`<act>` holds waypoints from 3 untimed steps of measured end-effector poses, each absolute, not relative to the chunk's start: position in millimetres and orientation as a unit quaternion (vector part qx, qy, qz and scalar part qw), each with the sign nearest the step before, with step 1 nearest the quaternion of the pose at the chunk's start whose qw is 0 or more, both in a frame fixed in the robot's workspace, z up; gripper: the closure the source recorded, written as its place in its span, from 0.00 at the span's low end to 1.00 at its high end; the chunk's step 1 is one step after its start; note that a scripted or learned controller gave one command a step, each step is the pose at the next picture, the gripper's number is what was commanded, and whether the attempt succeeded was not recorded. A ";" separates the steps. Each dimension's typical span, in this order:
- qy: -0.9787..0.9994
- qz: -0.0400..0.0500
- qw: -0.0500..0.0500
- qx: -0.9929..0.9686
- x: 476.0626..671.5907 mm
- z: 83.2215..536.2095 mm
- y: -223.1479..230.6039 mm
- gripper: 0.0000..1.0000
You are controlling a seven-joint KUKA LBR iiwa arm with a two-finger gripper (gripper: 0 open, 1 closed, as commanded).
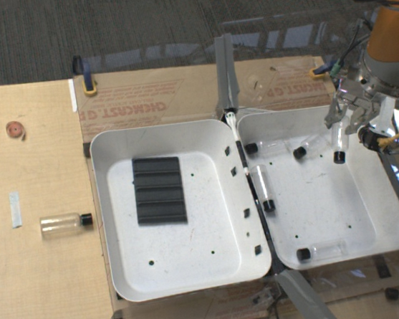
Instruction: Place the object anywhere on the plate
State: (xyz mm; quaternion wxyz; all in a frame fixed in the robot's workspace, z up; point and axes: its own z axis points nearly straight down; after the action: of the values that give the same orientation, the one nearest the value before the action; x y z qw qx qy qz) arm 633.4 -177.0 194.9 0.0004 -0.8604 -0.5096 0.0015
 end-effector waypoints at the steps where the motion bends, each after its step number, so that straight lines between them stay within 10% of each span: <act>1: -0.354 0.002 0.000 -0.935 652.9 277.9 -202.0 1.00; 2: -0.294 0.003 0.001 -0.956 603.3 227.4 -77.5 1.00; 3: -0.191 0.003 0.000 -0.982 648.8 246.8 -95.1 1.00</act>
State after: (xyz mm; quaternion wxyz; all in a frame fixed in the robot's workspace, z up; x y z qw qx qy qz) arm 648.8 -95.1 246.8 0.0001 -0.9815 -0.1914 0.0026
